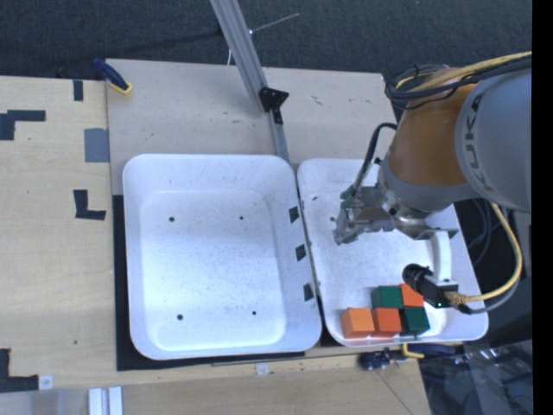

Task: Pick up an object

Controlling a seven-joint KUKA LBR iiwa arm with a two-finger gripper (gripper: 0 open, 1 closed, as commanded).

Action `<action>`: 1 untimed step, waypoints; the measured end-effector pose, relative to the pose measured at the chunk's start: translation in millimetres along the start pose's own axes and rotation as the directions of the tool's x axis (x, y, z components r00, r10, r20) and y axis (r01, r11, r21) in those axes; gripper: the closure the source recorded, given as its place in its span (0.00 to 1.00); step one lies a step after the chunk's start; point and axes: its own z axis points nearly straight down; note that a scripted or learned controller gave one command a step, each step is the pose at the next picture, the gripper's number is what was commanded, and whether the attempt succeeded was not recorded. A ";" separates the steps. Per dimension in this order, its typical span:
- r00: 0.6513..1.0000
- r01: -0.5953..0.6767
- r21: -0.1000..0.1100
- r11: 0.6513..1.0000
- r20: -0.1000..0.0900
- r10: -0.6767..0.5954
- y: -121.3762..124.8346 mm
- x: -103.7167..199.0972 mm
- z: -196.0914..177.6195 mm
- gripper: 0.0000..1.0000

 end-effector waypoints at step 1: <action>1.000 -0.001 0.003 1.000 0.001 0.001 -0.1 51.8 9.8 1.00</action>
